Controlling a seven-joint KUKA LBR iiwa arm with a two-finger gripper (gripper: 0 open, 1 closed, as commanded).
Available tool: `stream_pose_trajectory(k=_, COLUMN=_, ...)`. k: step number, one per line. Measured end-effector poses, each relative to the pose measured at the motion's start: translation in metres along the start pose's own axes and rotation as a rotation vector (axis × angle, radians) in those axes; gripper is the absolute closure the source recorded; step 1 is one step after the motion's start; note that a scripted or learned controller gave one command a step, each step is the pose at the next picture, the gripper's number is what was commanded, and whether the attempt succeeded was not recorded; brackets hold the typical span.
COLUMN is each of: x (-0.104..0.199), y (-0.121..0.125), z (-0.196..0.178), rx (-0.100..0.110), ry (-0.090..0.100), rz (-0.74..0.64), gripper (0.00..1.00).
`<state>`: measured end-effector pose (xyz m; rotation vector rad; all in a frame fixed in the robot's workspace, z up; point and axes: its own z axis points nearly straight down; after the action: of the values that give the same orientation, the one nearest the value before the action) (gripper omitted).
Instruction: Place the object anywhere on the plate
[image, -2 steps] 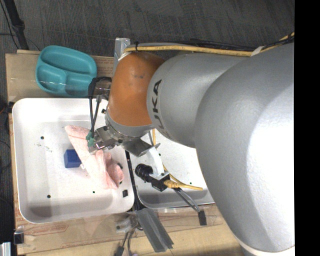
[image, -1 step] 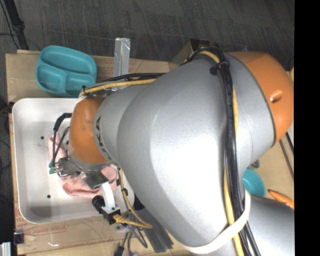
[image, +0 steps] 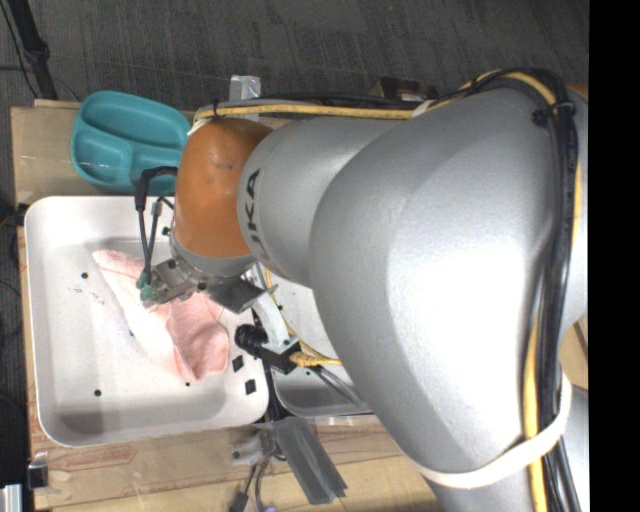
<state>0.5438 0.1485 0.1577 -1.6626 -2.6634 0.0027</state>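
bin: smooth white plastic, slight sheen
cloth: soft pink fabric, matt
arm: glossy grey casing
bench: pale bare wood

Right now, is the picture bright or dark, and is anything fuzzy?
In the camera view, the arm has a soft bright sheen on its grey shell; the white bin is evenly lit with a faint shadow in its near corner; the pink cloth looks slightly soft; the floor at the top stays dark.

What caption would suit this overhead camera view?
Grey arm reaches over a pink cloth lying in the left white bin.
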Motion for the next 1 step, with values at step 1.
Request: stream_pose_trajectory(k=1, x=0.0677, y=0.0027, z=-0.0141, rx=0.000, ry=0.000, rz=0.073, gripper=1.00)
